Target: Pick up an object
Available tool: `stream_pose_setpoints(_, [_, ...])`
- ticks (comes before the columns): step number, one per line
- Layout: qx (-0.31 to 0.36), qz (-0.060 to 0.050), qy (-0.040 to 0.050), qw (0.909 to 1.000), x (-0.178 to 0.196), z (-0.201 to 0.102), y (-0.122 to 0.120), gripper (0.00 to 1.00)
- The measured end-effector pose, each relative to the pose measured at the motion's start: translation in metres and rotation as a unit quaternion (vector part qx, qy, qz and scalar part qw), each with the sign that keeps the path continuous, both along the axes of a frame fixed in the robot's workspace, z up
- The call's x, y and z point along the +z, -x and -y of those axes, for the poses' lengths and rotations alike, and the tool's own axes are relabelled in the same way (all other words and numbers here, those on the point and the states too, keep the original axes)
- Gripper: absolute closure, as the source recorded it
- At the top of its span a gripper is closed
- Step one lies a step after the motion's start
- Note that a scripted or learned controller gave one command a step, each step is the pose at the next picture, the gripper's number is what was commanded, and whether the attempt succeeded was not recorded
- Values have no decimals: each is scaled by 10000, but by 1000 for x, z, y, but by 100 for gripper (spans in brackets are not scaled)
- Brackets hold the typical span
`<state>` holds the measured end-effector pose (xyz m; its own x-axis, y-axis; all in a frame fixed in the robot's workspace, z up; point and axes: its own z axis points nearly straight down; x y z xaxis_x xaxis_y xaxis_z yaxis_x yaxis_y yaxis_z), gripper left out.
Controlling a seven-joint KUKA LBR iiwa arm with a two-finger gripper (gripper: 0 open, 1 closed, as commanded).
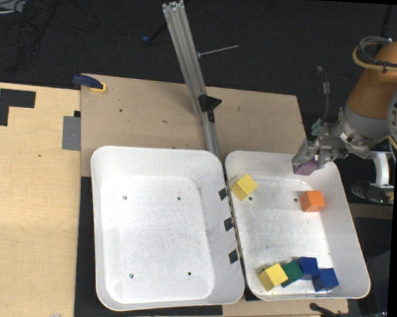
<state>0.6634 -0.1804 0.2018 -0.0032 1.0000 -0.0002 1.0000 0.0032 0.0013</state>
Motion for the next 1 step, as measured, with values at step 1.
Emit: stream_pose_setpoints(1, [9, -26, -18, 10000, 1, -58, -5, 100])
